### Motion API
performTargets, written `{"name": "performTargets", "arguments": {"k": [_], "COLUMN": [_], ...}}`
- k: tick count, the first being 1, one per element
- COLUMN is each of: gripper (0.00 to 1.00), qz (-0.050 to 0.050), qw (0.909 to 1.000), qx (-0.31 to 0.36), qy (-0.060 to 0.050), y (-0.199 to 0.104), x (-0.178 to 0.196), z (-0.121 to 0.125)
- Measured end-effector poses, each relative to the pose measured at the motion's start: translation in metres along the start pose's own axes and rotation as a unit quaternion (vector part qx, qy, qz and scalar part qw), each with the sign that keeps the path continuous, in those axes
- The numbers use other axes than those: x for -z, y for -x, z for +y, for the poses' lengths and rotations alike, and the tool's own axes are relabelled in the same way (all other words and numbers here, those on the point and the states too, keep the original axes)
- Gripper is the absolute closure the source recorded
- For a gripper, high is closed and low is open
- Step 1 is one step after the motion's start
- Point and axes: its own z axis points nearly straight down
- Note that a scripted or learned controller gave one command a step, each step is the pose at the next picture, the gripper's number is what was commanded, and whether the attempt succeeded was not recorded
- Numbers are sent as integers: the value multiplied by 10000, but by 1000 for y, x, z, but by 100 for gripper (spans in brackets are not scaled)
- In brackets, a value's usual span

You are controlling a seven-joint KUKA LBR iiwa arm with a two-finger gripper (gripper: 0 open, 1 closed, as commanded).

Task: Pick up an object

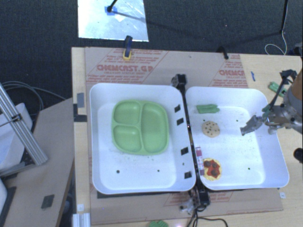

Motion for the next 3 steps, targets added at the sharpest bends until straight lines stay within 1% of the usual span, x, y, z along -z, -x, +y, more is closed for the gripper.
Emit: {"name": "performTargets", "arguments": {"k": [1,2,3], "gripper": [0,0,0], "qz": [-13,9,3], "qw": [10000,10000,10000], "qx": [15,29,27], "qy": [31,-12,24], "y": [37,3,-41], "x": [1,-89,-161], "z": [79,127,164]}}
